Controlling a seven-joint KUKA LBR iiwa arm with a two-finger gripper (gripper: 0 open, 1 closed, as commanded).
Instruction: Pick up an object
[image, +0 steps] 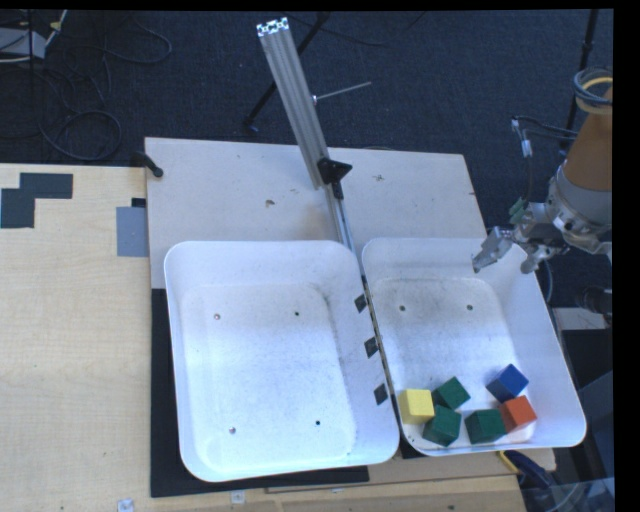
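Several small blocks lie clustered at the near end of the right bin (545, 330): a yellow block (417, 404), a blue block (508, 382), an orange block (518, 411) and three green blocks (452, 392) (442, 427) (485, 426). My gripper (510, 254) hangs over the bin's far right corner, well away from the blocks. Its two fingers are spread apart with nothing between them.
The left bin (180, 300) sits beside the right one, with black clips (370, 346) along the shared edge. A slanted aluminium rail (300, 110) rises behind the bins. Cables lie on the dark floor at the back.
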